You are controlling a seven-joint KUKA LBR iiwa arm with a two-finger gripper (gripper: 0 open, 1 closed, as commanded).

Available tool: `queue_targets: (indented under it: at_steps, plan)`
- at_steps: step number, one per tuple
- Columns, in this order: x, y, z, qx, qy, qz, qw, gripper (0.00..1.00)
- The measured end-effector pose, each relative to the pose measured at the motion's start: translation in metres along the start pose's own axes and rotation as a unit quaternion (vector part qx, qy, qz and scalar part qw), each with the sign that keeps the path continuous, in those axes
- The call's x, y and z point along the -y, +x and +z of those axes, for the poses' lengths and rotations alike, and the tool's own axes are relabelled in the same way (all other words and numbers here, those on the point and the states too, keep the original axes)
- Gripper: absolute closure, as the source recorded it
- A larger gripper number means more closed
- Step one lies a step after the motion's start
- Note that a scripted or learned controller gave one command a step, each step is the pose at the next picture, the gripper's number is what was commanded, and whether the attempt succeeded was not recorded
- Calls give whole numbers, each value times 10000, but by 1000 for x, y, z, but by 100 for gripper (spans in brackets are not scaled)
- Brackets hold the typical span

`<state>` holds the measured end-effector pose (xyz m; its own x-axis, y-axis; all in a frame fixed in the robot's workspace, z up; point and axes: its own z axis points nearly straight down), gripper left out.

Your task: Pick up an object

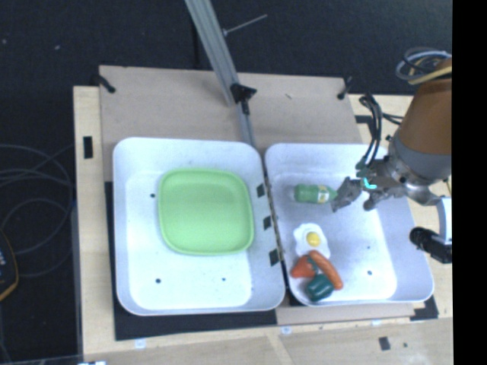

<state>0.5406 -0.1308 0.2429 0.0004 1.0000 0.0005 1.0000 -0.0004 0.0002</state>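
Two white bins are sitting side by side. A green plate (205, 211) is lying in the left bin (137, 280). In the right bin (403, 276), a green bottle (313, 194) is lying far-left, no legible label; fried egg (311, 239), carrot (320, 266), green pepper (320, 287) nearer. The gripper (359, 194) is hovering right of the bottle, fingers apart, holding nothing.

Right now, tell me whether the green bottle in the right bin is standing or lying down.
Lying down. The green bottle rests on its side on the floor of the right bin, its pale cap end pointing toward the tool.
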Motion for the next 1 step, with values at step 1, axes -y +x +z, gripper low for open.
queue_targets:
  at_steps: [1]
  plan:
    - [0,0,0,0,0,0,10000,0]
